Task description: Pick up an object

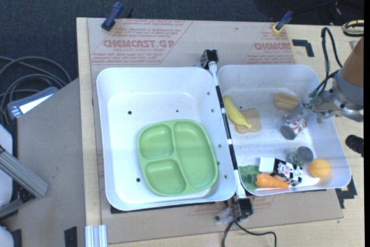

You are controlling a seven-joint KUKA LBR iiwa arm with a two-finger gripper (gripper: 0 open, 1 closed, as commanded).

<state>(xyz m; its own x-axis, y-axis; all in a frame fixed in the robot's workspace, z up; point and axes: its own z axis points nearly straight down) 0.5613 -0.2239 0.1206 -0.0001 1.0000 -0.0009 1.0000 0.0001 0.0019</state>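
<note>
The right bin (272, 73) holds several small objects. A yellow banana (236, 112) lies beside a tan bread slice (250, 121) at its left wall. A brown bread roll (286, 102) sits near the middle. My gripper (309, 107) reaches in from the right edge, low over the bin, just right of the roll. Directly below it lies a small grey and red-white can (293, 126). Along the front wall lie a grey round piece (300, 154), an orange ball (319, 168), a carrot (270, 181), a black-and-white cow toy (289, 171) and a green leafy piece (249, 173).
The left bin (115, 89) holds a green divided plate (176, 157). A black clamp (210, 57) joins the two bins at the back. Cables run along the bench's right side (326, 49). The arm's grey wrist (351, 87) overhangs the right bin's right wall.
</note>
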